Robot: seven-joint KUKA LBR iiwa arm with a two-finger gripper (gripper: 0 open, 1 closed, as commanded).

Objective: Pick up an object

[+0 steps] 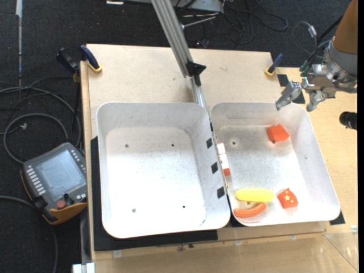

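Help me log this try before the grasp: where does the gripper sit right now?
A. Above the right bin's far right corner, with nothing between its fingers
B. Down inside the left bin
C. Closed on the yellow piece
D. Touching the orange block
A: the gripper hangs open over the far right corner of the right bin, apart from the orange block.

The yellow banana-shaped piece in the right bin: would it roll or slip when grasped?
The yellow banana-shaped piece looks rounded and smooth, so it may slip. Its curve probably limits rolling. It touches the orange sausage-shaped piece, which would likely shift too.
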